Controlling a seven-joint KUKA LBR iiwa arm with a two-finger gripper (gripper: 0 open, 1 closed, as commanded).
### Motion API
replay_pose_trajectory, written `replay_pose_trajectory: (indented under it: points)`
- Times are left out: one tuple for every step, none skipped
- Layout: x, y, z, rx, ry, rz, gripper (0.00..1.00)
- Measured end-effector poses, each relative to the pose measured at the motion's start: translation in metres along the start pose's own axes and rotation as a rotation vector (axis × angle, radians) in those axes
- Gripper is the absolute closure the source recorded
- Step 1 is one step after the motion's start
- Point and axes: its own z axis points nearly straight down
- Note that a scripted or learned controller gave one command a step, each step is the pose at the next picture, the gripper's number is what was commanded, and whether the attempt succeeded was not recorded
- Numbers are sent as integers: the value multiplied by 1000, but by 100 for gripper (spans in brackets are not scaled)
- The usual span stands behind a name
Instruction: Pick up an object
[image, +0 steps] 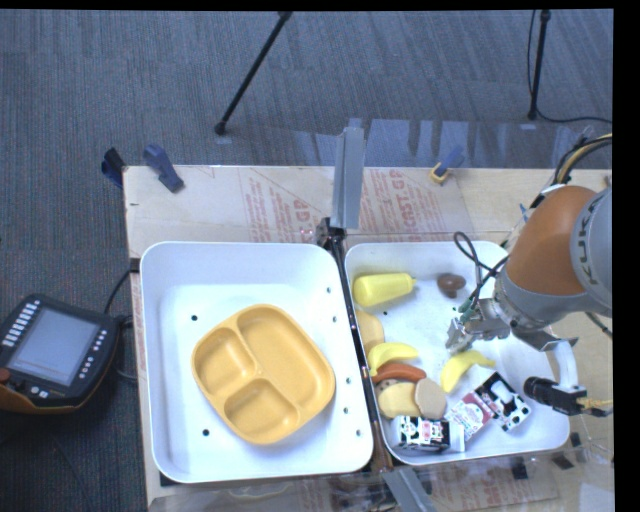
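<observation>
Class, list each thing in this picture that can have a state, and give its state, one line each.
Yellow plastic compartment tray: flat in left white bin, compartments bare.
Handheld control pendant: screen lit.
Cow-patterned carton: lying on its side, right white bin.
Grey arm's gripper: low over right bin.

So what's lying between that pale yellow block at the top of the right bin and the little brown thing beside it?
Nothing: in the camera view, bare white bin floor separates the yellow block from the brown piece.

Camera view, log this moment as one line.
arm over right bin | gripper above banana | nothing seen held | tray in left bin
</observation>
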Motion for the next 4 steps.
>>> replay_pose_trajectory:
  points:
    - [0, 0, 0, 0, 0, 0, 0]
    - [-14, -62, 8, -4, -2, -19, 0]
    - [-14, -62, 1, -1, 1, -16, 100]
    - [-14, -62, 1, -1, 1, -15, 0]
